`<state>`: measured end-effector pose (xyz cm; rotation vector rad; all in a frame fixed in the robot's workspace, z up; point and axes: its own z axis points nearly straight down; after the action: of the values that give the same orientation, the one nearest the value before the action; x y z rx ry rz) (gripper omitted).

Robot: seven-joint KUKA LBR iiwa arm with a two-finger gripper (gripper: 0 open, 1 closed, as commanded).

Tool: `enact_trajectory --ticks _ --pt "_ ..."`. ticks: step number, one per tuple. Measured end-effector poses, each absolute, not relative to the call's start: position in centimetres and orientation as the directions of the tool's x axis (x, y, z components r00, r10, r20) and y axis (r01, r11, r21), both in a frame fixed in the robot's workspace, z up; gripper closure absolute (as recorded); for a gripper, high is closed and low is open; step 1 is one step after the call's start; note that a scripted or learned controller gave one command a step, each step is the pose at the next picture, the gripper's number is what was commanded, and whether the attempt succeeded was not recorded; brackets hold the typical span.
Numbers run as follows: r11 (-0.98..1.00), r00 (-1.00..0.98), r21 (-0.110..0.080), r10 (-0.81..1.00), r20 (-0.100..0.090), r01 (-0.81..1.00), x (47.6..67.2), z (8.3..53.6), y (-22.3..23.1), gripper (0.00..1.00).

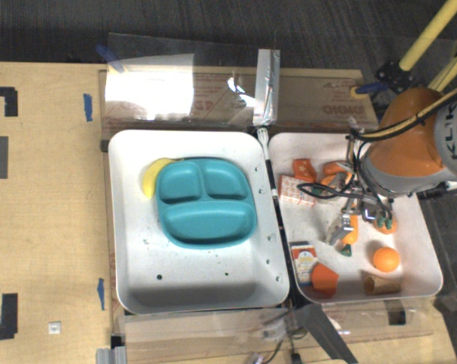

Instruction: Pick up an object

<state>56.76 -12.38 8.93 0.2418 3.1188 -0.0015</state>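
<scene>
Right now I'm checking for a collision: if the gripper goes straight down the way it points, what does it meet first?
Probably the small orange piece right under the gripper, then the right bin floor. Depth is hard to judge from above.

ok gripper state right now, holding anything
gripper: low in the right bin, over a small orange piece; open or closed cannot be told, and no hold shows.

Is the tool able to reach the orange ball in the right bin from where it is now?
Probably yes. The tool hangs over the right bin, and the orange ball lies apart from the other items, with bare bin floor around it. Nothing stands between them, though the bin wall is fairly close.
</scene>
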Motion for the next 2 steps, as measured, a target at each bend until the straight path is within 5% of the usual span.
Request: enact_trajectory --ticks 1,2 --pt "0.982 -0.982 0.0 0.187 -0.012 0.187 53.1 8.9 -14.0 0.0" --pt "0.983 -0.982 -0.001 0.185 -0.027 0.185 53.6 10.3 -14.0 1.0"
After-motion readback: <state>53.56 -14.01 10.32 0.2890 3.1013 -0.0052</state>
